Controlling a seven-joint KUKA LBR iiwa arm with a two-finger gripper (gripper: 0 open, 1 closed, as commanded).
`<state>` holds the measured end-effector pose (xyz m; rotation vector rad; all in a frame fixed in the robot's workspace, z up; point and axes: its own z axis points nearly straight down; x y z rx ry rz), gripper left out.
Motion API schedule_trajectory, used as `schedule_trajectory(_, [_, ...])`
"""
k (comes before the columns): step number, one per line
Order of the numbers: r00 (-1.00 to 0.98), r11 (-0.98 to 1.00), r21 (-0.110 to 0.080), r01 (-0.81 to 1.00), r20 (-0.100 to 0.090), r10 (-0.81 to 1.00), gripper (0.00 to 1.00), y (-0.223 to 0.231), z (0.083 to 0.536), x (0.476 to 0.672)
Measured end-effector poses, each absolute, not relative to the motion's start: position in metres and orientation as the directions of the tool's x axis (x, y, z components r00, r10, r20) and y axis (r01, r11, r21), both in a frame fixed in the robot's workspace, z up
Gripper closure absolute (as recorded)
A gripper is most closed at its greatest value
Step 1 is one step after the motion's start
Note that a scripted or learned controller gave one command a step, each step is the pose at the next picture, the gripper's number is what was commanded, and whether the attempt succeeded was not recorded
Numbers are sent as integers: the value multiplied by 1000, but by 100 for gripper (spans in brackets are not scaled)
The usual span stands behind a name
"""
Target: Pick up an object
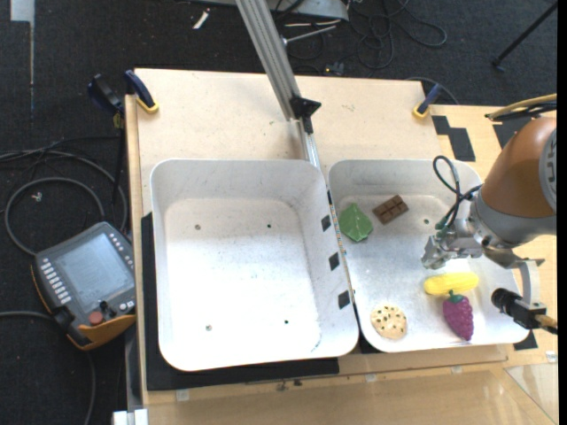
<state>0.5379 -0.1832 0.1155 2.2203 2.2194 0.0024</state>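
Note:
The right bin [390, 173] holds several small objects. A green leaf-shaped piece [356, 223] lies near its left wall, and a brown chocolate bar [390, 209] sits just right of it. A yellow corn cob [451, 282] and a purple bunch of grapes [459, 315] lie at the right, with a speckled cookie [389, 321] near the front. My gripper [436, 253] hangs low over the bin floor, just above and left of the corn. Nothing shows between its tips.
The left bin [235, 268] stands beside the right one, with black clips along the shared wall [333, 237]. A slanted metal pole [270, 47] rises behind the bins. A teach pendant [84, 282] lies off the bench at left.

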Motion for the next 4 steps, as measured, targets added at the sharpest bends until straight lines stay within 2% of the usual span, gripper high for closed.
schedule_trajectory(1, [-2,2,5,1000,-2,1000,100,-188,160,545])
schedule_trajectory(2, [-3,3,7,1000,-3,1000,100,-191,224,545])
schedule_trajectory(3, [-3,3,7,1000,-3,1000,100,-194,276,537])
schedule_trajectory(4, [-4,4,4,1000,-2,1000,100,-194,298,539])
